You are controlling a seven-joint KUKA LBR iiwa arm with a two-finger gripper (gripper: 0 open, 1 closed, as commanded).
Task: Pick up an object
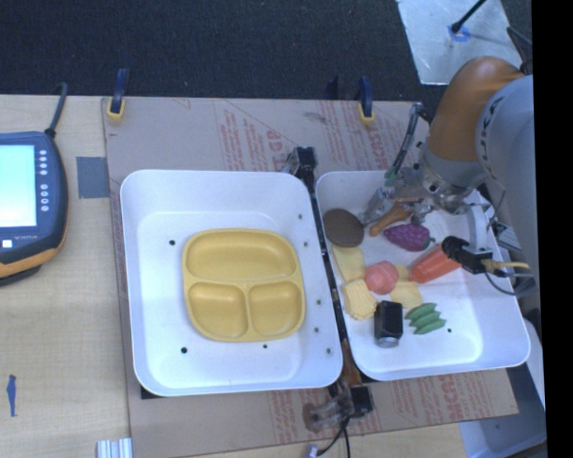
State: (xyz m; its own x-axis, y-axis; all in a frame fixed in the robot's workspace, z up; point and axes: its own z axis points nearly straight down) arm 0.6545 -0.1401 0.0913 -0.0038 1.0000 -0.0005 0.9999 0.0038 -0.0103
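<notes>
The right bin (488,343) holds several toy foods. A brown round piece (343,227) lies at its left side, with purple grapes (407,235) and an orange carrot (434,265) to the right of it. A pink piece (382,275) rests on yellow pieces (356,296). A black can (388,322) and green pea pods (424,316) lie nearer the front. My gripper (398,203) hangs low over the bin's back part, just above a small orange-brown stick (391,216) and beside the grapes. The grey wrist hides much of the gripper.
The left bin (160,359) carries a yellow divided tray (243,282). A handheld control pendant (18,200) lies on the bench at the far left. Clamps (304,160) sit between the bins at back and front. The arm's black cable (470,254) loops over the right bin's right side.
</notes>
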